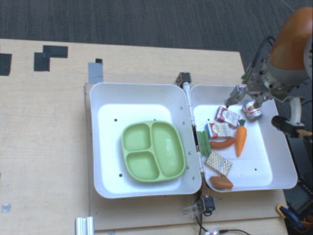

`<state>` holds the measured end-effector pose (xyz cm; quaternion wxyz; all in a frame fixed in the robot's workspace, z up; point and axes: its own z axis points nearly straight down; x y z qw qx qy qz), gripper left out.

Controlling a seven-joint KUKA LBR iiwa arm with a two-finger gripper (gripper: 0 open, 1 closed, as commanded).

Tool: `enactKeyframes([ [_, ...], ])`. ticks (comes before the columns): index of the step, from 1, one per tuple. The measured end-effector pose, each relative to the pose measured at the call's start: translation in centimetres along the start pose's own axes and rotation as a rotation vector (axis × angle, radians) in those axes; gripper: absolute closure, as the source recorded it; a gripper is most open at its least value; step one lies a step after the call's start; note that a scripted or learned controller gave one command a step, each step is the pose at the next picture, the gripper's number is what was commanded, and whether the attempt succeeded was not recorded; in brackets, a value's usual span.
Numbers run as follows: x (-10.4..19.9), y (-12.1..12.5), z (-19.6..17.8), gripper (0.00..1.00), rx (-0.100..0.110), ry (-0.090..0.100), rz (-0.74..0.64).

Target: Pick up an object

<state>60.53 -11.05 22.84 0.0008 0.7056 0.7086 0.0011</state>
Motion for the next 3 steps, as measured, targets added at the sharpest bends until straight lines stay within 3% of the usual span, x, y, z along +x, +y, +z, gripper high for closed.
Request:
enactKeyframes([
  [1,-0.3,-5.8,14.2,0.0,-0.003,-0.001,0.002],
  [2,-0.2,-5.6,13.0,1.0,-0.01,-0.001,0.001],
  [3,5.5,-11.7,4.3,1.0,-0.001,0.001,-0.001],
])
